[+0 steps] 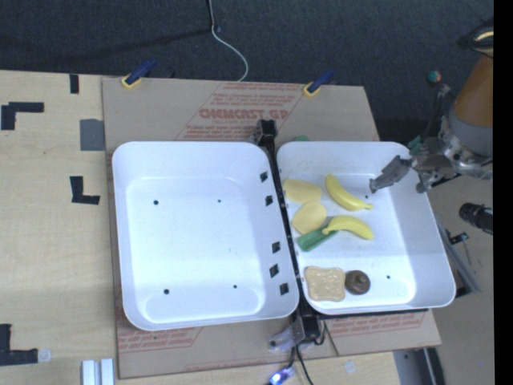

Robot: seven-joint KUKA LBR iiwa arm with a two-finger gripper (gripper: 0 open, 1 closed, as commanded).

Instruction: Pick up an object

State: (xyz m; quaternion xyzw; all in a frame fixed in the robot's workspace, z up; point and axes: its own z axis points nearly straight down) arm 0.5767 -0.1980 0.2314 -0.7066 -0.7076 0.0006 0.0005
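The right bin (425, 251) holds two yellow bananas (346, 193) (350, 227), two pale yellow rounded pieces (300, 189) (309, 215), a green piece (315, 238), a slice of toast (324, 283) and a small brown doughnut (357, 281). My gripper (398, 186) hangs over the bin's upper right part, just right of the upper banana. Its fingers are spread open and nothing is between them. It touches none of the objects.
The left bin (132, 215) sits beside the right one, with a black clip strip (275, 231) along their shared wall. Both rest on a cardboard sheet (240, 111) on the bench. The arm's orange band (481, 95) is at the right edge.
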